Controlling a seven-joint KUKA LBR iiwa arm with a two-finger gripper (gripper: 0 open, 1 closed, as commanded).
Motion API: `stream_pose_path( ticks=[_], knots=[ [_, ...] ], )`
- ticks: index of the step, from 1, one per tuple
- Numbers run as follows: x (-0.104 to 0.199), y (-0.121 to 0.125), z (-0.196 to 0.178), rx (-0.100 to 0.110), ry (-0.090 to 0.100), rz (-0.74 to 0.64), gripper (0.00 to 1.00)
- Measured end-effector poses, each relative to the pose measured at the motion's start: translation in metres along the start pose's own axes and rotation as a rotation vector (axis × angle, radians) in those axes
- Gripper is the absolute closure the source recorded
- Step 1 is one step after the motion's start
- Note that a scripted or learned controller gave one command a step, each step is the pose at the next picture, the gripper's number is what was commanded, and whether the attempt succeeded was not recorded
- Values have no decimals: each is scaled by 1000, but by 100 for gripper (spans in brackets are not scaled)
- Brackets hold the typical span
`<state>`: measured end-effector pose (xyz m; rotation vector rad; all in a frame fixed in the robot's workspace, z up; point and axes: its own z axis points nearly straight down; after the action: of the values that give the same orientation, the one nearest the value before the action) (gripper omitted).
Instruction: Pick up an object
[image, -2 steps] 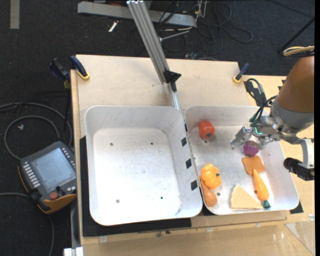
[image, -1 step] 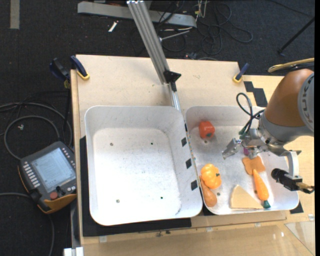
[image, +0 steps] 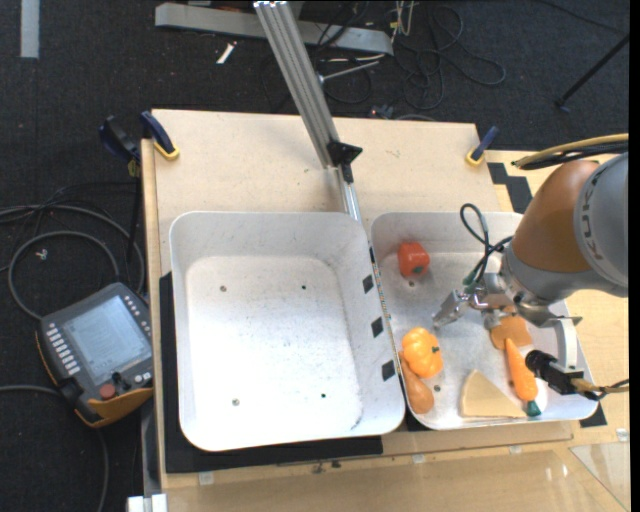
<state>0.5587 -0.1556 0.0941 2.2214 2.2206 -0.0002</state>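
Two shallow white bins sit side by side on the desk (image: 260, 150). The left bin (image: 200, 240) has bare floor, and the right bin (image: 440, 222) holds five things. Taking the orange pumpkin-shaped toy (image: 421, 351) near the right bin's left wall as the landmark: one red pepper-like toy (image: 412, 258) lies above it toward the far wall; one brownish-orange elongated piece (image: 418, 392) touches its lower edge; one pale yellow cheese wedge (image: 490, 396) lies to its lower right near the front wall; one carrot (image: 521, 374) with a green tip lies further right, just beside the wedge; one flat orange piece (image: 511, 331) lies right of the pumpkin, partly under the arm. The one pincer (image: 450, 308) hangs just above and to the right of the pumpkin, over bare bin floor, its two fingers apart with nothing between them
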Motion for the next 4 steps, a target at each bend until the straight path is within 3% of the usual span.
stream_pose_path(
  ticks=[1,2,4],
  knots=[
    [0,1,-12,-2,0,0,100],
    [5,-4,-71,-5,-1,-3,100],
    [8,-5,-148,-5,-1,-4,100]
  ],
)
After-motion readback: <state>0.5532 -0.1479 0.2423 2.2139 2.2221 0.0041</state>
